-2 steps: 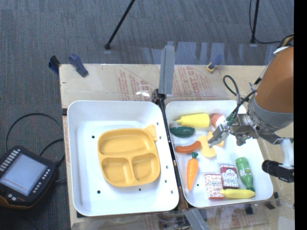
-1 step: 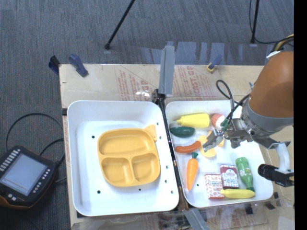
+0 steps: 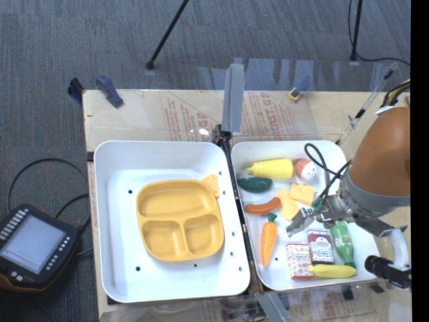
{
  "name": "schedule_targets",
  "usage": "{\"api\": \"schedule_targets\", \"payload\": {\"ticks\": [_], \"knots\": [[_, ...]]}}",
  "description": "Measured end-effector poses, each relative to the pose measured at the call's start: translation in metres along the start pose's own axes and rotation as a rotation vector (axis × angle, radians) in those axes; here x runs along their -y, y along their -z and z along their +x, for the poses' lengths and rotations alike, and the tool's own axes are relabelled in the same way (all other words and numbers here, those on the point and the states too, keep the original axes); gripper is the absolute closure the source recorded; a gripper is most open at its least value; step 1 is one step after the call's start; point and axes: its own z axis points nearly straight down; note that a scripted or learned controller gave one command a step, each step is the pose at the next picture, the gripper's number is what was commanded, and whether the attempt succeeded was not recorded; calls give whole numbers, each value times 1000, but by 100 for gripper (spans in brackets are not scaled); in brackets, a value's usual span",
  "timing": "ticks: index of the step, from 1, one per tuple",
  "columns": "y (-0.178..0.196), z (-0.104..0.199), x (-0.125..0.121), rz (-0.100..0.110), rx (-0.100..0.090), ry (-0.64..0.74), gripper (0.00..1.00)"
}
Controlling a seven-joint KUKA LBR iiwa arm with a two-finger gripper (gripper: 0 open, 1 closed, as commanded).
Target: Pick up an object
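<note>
The right bin [image 3: 251,154] holds several toy foods. Among them are a yellow mustard bottle [image 3: 271,168], a dark green vegetable [image 3: 255,184], a red sausage [image 3: 262,206], a carrot [image 3: 268,241] and yellow cheese pieces [image 3: 301,194]. My gripper [image 3: 303,219] hangs low over the middle of this bin, just right of the cheese and above two red boxes [image 3: 310,253]. Nothing is visibly held in it. The arm hides part of the bin's right side.
A green bottle [image 3: 343,241] and a yellow banana-like piece [image 3: 333,271] lie at the right bin's front right. A white and red ball [image 3: 306,170] sits near the back. The left bin [image 3: 114,180] holds a yellow divided plate [image 3: 179,219].
</note>
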Motion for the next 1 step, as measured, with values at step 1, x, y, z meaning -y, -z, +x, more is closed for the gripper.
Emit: {"api": "schedule_targets", "payload": {"ticks": [1], "knots": [[8, -28, -61, -7, 2, 202, 0]]}}
